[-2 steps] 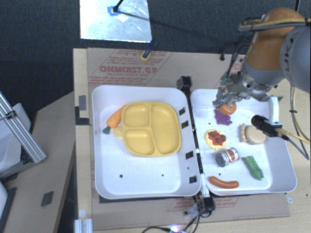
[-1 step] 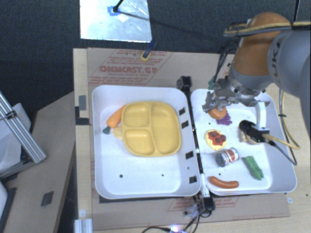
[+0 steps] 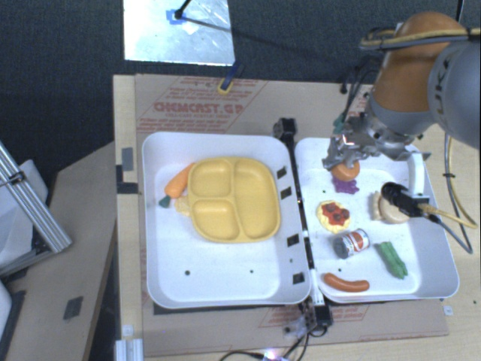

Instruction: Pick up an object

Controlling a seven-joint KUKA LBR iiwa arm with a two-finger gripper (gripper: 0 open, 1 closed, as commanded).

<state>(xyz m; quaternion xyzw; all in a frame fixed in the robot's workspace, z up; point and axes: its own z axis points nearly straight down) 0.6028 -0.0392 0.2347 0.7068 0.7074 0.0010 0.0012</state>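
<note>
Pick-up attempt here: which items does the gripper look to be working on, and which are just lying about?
In play: gripper; orange toy directly beneath it, on a purple piece.

Lying about: yellow divided tray, carrot, pizza, can, sausage, green vegetable.

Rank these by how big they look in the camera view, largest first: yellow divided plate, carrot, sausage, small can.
1. Yellow divided plate, by far the largest.
2. Carrot and sausage: these look alike, so no ranking between them.
3. Small can, the smallest.

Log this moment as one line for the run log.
arm: over right bin | gripper: low above orange toy, grasp not confirmed | left bin: yellow tray, carrot
</note>
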